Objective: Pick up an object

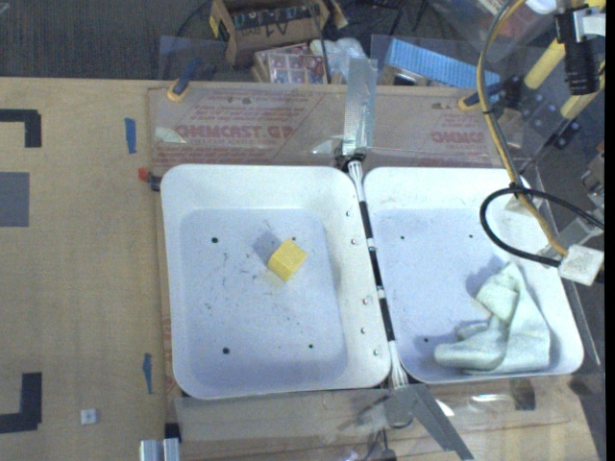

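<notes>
A small yellow block lies near the middle of the left white bin, slightly above centre, with nothing touching it. In the right white bin a pale, crumpled, cloth-like object rests against the lower right corner. Part of it folds up toward the bin's right wall.
A black cable loop with a white plug hangs over the right bin's right rim. Yellow hoses and a black fitting stand at the top right. A metal bracket sits behind the seam between the bins. Cardboard and clutter lie beyond.
</notes>
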Controlling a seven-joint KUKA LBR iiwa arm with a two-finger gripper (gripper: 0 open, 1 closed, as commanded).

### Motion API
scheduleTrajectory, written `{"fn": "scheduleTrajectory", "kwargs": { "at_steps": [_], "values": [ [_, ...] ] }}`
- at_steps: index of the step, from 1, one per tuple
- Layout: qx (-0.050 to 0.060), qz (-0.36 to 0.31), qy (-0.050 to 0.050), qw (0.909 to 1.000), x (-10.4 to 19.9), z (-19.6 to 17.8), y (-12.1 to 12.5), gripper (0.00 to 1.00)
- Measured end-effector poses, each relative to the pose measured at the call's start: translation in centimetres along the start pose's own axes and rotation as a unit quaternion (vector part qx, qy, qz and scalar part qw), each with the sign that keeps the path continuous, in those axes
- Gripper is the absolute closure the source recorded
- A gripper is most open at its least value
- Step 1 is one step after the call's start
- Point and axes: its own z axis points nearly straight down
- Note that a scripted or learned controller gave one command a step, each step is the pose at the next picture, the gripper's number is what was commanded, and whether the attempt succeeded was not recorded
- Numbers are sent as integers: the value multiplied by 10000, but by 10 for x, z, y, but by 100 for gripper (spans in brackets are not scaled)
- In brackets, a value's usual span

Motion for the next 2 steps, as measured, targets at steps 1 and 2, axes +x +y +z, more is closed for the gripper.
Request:
{"fn": "scheduleTrajectory", "kwargs": {
  "at_steps": [1, 2],
  "values": [
    [20, -1310, 16, 9914, 43, 0, 7, 0],
    [1, -1057, 1, 9944, 39, 44, 5, 0]
  ]
}}
